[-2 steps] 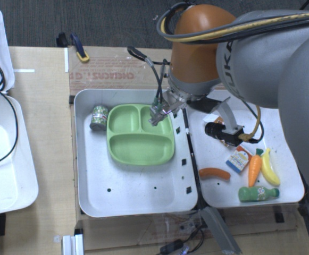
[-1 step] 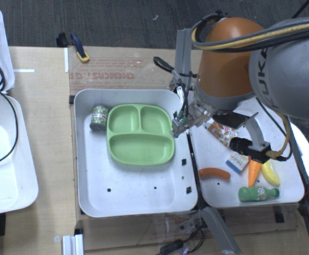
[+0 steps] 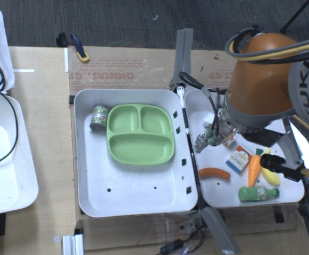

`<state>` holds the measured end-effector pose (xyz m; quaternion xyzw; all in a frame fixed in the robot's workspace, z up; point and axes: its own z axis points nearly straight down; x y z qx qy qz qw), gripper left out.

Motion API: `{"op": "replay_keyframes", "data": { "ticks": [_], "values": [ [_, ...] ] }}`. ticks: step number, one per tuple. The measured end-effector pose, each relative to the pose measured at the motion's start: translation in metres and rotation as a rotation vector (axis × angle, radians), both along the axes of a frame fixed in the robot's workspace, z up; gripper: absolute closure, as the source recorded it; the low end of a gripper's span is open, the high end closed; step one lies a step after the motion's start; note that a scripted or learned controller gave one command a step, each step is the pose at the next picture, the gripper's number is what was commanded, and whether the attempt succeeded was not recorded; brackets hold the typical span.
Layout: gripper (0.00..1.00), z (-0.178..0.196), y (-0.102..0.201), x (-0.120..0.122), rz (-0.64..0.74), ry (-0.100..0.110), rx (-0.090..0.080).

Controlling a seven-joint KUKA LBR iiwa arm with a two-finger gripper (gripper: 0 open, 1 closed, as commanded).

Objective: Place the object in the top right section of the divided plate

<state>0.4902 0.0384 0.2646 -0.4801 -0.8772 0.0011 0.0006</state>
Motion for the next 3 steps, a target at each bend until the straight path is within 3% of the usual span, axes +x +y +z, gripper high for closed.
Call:
{"op": "replay_keyframes", "data": {
  "ticks": [1, 2, 3],
  "values": [
    [1.00, -0.013, 0.051, 0.079, 0.048, 0.000, 0.000],
    [1.00, -0.039, 0.049, 0.033, 0.036, 0.000, 0.000],
    [0.00, -0.038, 0.049, 0.033, 0.036, 0.000, 0.000]
  ]
}}
